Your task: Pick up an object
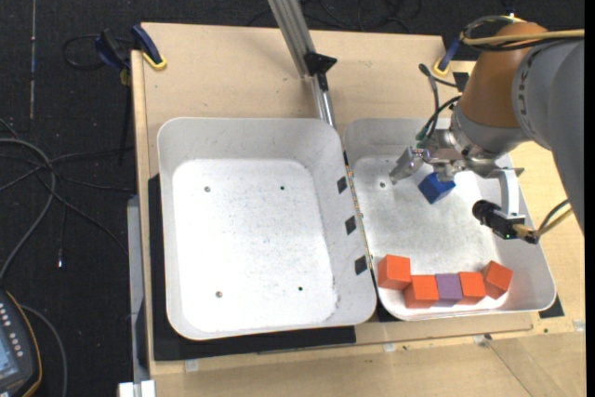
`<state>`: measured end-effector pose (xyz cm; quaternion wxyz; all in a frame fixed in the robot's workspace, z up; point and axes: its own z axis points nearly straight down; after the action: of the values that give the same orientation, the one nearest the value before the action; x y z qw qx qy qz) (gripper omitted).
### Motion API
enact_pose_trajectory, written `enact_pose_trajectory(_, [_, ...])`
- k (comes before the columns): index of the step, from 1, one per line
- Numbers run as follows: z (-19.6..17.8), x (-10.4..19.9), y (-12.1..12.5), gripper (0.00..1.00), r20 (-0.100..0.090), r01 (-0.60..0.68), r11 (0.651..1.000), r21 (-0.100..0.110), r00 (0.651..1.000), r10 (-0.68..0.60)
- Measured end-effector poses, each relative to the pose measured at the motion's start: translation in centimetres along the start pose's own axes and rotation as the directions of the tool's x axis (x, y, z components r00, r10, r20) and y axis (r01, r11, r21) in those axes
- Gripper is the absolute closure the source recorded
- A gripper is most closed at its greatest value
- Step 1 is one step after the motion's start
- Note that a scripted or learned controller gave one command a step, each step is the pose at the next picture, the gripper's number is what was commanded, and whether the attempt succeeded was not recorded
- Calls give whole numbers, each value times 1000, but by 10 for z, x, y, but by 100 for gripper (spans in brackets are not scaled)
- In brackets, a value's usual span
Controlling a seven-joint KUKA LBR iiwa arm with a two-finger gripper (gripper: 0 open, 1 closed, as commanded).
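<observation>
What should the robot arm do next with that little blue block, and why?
Probably lift straight up a little. The small blue block sits right under the gripper in the right-hand white bin, apart from the row of orange and purple blocks by the near wall. I can't tell whether the block is gripped; a short lift would show it.

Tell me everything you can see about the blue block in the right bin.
The blue block is a small, solid-coloured cube-like piece, tilted so one corner points down. It sits in the upper part of the right bin, directly below the gripper, whose lower end overlaps its top. Whether it is lifted or resting on the bin floor cannot be told. It lies well apart from the row of orange and purple blocks along the near wall.
</observation>
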<state>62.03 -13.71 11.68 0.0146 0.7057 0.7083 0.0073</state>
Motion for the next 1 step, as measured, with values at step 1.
enact_pose_trajectory(1, [0,0,-1,0,0,-2,1000,0,1000,2])
